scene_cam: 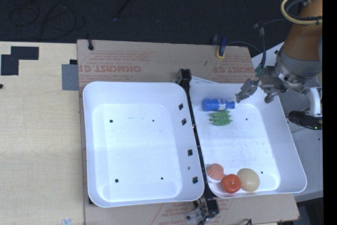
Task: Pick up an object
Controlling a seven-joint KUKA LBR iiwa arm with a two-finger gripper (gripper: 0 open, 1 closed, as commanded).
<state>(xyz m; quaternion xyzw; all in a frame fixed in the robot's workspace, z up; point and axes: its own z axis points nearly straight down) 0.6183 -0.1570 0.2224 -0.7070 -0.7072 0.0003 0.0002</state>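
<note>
Right bin [274, 129]: blue bottle [217, 105] lying sideways, white cap; green leafy toy [221, 118] just below. Gripper [259, 91] above far rim, fingers spread, nothing between.

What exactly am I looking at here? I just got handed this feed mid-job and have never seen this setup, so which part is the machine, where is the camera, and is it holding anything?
The camera sits above a bench and looks down at a slant. The grey and orange shape at the right is the robot arm; its two-finger gripper hangs over the far edge of the right bin, with nothing between its fingers. Two shallow white bins sit side by side on cardboard. In the right bin, a blue bottle and a green toy lie near the far end; a pinkish shell-like piece, a red round thing and a beige ball cluster at the near edge. The left bin stands beside it.
</note>
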